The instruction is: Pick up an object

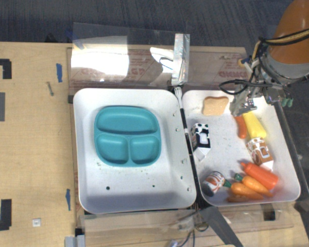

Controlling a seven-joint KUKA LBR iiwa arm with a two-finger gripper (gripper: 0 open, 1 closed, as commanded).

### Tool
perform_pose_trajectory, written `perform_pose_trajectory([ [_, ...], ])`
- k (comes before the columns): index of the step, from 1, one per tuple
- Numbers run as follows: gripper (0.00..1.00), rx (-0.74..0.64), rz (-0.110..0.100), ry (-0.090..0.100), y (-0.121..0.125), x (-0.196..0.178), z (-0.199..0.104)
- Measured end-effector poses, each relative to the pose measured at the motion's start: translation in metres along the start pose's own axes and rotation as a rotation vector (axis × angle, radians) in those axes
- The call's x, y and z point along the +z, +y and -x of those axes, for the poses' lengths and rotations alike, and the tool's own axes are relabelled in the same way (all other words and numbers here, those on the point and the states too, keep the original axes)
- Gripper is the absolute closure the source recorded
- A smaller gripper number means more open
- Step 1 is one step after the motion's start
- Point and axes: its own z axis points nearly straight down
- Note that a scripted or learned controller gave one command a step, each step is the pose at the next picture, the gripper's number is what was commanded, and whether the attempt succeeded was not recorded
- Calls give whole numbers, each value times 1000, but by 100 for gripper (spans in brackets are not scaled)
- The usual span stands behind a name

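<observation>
One gripper point(240, 106) hovers over the right bin point(291, 161) (beside the bread slice point(215, 106)); its fingers' spread can't be told.

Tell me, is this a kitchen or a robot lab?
Probably a robot lab: a robot arm reaches over two white bins on a workbench, and the carrots look like toys.

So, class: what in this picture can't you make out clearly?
- Gripper: fingertips lost against cables and glare, camera view; open or shut unclear.
- Arm: cut off by the top right edge.
- Small black-and-white toy: too small to identify.
- Carrots: overlapping, count unclear.
</observation>
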Motion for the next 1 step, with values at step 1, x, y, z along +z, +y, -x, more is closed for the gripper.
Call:
perform_pose_trajectory([
  [1, 100, -294, 7, 16, -45, 91, 17],
])
